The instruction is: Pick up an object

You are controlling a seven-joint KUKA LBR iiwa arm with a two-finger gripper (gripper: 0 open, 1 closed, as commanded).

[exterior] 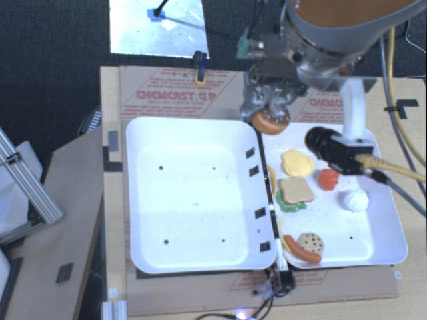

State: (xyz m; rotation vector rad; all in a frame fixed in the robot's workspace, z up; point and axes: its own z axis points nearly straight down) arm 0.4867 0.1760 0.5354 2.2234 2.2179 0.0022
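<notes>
Above right bin (rear corner), end effector clamps a bun.

white bins: two, a left bin and a right bin, side by side
donuts: one, at the right bin's far left corner
yellow pieces: one, in the right bin's far half
sandwiches: one, near the right bin's left edge
red pieces: one
white balls: one
cookies: one, by the right bin's near edge
hot dogs: one, near left corner
</notes>
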